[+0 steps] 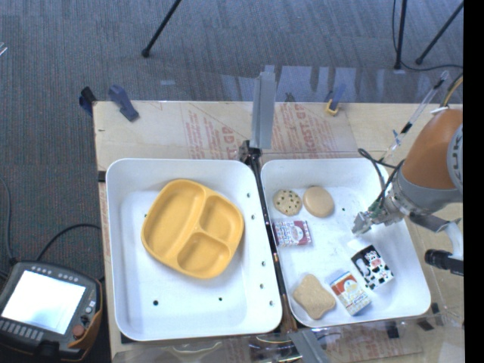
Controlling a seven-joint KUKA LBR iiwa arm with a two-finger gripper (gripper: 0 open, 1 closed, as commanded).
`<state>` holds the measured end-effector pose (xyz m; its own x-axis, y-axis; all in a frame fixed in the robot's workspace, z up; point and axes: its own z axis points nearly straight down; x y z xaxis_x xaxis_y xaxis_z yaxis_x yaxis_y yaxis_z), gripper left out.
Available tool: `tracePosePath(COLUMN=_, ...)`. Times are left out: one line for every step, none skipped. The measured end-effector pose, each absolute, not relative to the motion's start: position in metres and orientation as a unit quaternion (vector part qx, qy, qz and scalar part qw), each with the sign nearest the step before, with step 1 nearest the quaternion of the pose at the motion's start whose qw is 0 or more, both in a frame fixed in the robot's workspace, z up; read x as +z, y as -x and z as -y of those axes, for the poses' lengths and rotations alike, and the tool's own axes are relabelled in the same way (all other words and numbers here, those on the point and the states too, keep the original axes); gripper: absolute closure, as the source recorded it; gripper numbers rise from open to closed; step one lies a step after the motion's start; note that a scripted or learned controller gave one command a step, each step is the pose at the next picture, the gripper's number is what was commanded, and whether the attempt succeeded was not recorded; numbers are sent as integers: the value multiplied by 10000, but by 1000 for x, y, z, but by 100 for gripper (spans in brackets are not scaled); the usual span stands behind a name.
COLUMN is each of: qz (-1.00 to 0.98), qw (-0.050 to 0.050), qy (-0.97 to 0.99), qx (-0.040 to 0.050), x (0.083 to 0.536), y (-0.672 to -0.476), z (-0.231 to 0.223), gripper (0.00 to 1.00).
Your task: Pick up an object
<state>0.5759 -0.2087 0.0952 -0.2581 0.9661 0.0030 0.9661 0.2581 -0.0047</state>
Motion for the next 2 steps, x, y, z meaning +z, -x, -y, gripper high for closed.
tracePosePath(qz=7936, qw=31, qy=6085, qx=11, x=95, y=-576, z=208, gripper=0)
tracePosePath(qz=8435, qw=3, qy=5372, qx=3, x=87, y=-612, z=209, gripper=0)
